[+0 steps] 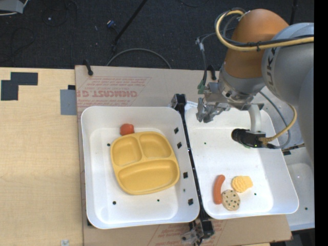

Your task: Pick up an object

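Sausage (219, 188): lying in the right bin (266, 201), near its front left part; long axis running almost straight front to back, top end leaning slightly right.
Cookie (231, 200): sitting just beside the sausage's lower end, dark chips facing up.
Yellow ridged piece (242, 183): resting just above the cookie, right of the sausage.
Gripper (205, 114): hanging over the back left corner of the right bin, well apart from the three food pieces; whether its fingers are spread or pressed together cannot be told, and nothing is showing between them.
Arm (253, 45): reaching in from the right, orange band facing the camera.
Left bin (97, 199): holding a yellow divided tray (144, 162), tilted slightly, with a small red-orange piece (127, 129) touching its back left corner.
Writing: red print on the cardboard sheet (118, 88) behind the bins, lying upside down and mirrored, not readable with certainty.
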